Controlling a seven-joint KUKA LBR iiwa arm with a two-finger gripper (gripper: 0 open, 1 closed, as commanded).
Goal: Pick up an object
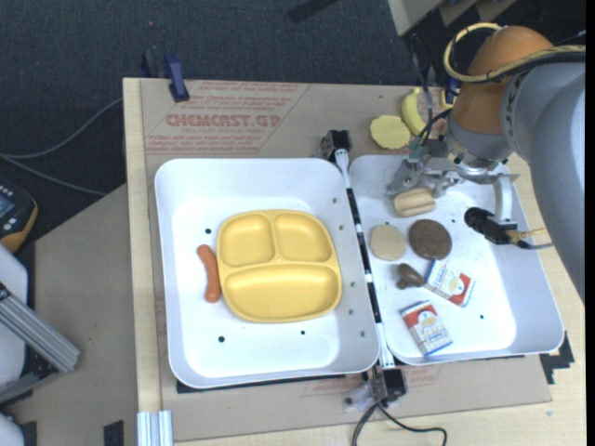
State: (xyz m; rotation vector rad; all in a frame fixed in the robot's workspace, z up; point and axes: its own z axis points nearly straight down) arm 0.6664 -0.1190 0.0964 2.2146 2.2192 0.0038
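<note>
Here, the gripper point(418, 177) hangs low over the far left corner of the right bin point(535, 319), and from this slanted angle I cannot tell whether it is open or closed, or whether it grips anything. Just below it in the view lies a tan block point(414, 202) like a small bread roll, on the bin floor. It is so close to the gripper's tip that the two may touch, though contact cannot be made out. Nearer the camera sit a pale beige disc point(388, 242) and a brown disc point(430, 239) side by side, almost touching. Below them is a small dark brown lump point(409, 274), and just beside that a red-and-white carton point(451, 284). A second such carton point(427, 328) lies nearer the front rim, apart from the first. Outside the bin, beyond its far edge, two yellow things rest on the bench point(139, 249) — a round yellow piece point(390, 132) and a curved, banana-like one point(412, 110) just behind it. The left bin point(186, 342) holds a yellow divided plate point(277, 266) near its middle, with an orange-red sausage point(210, 273) lying lengthwise just off the plate's left side. A blue clamp point(175, 77) stands at the bench's far left corner.
</note>
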